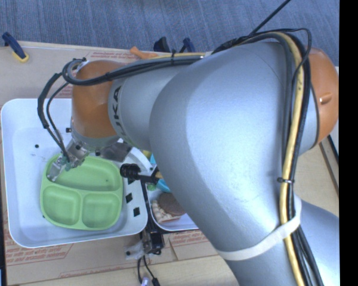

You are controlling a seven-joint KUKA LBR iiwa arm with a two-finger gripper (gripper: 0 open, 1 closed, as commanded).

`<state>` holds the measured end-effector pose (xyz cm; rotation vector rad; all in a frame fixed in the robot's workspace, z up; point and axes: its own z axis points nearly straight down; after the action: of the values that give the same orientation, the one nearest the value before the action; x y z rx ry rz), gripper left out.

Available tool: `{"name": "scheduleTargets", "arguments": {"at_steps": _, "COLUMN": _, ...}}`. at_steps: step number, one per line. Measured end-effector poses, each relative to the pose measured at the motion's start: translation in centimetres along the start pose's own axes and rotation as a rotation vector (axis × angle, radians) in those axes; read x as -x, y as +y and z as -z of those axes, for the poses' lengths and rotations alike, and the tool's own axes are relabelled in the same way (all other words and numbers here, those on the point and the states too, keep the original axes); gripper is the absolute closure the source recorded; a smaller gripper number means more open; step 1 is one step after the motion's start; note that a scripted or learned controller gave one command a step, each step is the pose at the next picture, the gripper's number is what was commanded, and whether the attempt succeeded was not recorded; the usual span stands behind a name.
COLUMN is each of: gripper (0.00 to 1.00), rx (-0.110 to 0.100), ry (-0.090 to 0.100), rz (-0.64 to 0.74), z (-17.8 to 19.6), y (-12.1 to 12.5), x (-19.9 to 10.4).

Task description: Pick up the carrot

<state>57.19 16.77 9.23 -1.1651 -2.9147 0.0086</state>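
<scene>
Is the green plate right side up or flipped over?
Right side up. The green plate lies flat in the left bin, its three hollow sections facing up.

- The arm covers most of the right bin; only a sliver of its rim shows at about 6 o'clock under the arm.
- Items in that bin are half hidden and too cut off to identify.
- The gripper is small and blurred at 9 o'clock over the green tray; how its jaws stand cannot be told.
- The desk runs under the arm toward 3 o'clock.
- A blue clamp at 10 o'clock is too small to read clearly.
</scene>
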Motion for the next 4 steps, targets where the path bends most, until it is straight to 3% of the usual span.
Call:
{"name": "scheduleTargets", "arguments": {"at_steps": 1, "gripper": 1.00, "rx": -0.002, "ry": -0.007, "rz": 0.007, "z": 0.7, "y": -0.1, "x": 0.2}}
{"name": "scheduleTargets", "arguments": {"at_steps": 2, "gripper": 1.00, "rx": 0.046, "ry": -0.028, "rz": -0.318, "z": 10.1, "y": -2.2, "x": -3.1}}
{"name": "scheduleTargets", "arguments": {"at_steps": 3, "gripper": 1.00, "rx": 0.009, "ry": -0.006, "rz": -0.436, "z": 30.1, "y": -3.4, "x": -3.5}}
{"name": "scheduleTargets", "arguments": {"at_steps": 4, "gripper": 1.00, "rx": -0.021, "ry": 0.003, "rz": -0.289, "z": 17.4, "y": 0.5, "x": -5.4}}
